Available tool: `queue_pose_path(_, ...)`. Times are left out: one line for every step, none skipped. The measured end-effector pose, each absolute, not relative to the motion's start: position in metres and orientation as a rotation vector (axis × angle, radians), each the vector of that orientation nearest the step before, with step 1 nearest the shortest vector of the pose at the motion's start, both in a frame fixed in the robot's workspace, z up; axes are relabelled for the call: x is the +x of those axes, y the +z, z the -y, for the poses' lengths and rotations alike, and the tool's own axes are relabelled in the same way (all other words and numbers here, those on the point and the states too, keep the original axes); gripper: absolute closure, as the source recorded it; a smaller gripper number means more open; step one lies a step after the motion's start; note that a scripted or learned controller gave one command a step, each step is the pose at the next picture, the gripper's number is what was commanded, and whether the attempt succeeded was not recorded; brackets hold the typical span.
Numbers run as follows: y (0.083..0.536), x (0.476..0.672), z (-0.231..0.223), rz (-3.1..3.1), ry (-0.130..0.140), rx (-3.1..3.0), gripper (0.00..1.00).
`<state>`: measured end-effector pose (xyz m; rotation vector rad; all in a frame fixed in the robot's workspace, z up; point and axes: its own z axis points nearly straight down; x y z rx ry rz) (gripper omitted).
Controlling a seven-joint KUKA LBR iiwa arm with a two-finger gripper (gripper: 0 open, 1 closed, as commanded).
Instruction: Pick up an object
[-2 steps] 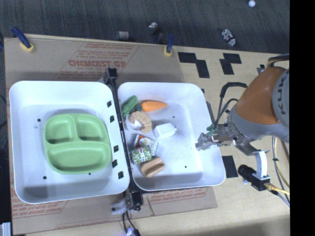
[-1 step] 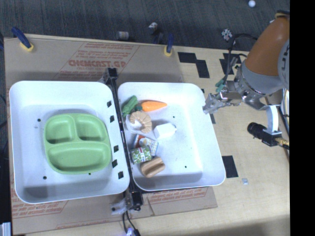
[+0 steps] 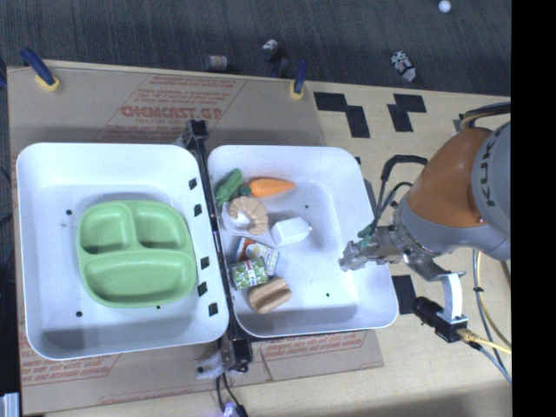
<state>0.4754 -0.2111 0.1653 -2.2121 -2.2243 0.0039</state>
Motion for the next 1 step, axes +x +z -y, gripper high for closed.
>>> queue_pose_path(0.2692, 0.5286, 0.2009, 2.230, -0.001, -2.217, 1.00)
